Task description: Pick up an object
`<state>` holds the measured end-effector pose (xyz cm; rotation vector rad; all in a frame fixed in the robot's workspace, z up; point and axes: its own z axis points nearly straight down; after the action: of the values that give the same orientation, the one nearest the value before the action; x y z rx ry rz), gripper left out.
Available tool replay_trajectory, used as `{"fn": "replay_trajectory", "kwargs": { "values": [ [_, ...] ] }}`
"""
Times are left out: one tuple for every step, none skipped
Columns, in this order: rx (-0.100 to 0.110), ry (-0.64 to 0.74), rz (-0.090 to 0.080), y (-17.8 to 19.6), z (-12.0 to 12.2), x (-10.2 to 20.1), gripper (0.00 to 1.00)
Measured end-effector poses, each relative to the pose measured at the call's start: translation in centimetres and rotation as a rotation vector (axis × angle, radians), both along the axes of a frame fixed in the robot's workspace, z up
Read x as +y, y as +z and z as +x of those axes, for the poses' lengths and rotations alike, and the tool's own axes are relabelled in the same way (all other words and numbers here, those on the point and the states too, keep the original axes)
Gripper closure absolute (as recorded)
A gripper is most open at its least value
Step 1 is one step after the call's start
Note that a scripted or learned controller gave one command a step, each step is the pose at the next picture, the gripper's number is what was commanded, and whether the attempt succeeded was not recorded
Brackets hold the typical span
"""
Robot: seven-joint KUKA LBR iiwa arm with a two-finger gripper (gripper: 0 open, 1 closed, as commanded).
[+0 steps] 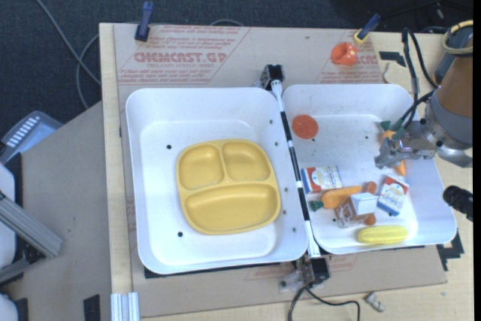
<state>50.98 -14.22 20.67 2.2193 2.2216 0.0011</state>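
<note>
1. The left bin (143, 124) and right bin (331, 98) are white.
2. The divided plate (228, 186) is yellow.
3. The corn cob (382, 234) is yellow; the carrot (340, 197) is orange.
4. The round disc (305, 126) is orange-red.
5. The small carton (391, 197) is white, blue and red.
6. The counter (188, 56) is tan with red lettering.

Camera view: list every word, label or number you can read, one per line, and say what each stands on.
"CHEMCAST G P" in red, on the brown protective sheet behind the left bin.
Smaller red lines around it: too blurred to read.
Print on the small cartons in the right bin: too small to read.
</note>
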Motion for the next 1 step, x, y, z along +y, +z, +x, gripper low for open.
{"fn": "replay_trajectory", "kwargs": {
  "values": [
    [-0.002,0.001,-0.001,0.97,0.04,0.0,1.0]
  ]
}}
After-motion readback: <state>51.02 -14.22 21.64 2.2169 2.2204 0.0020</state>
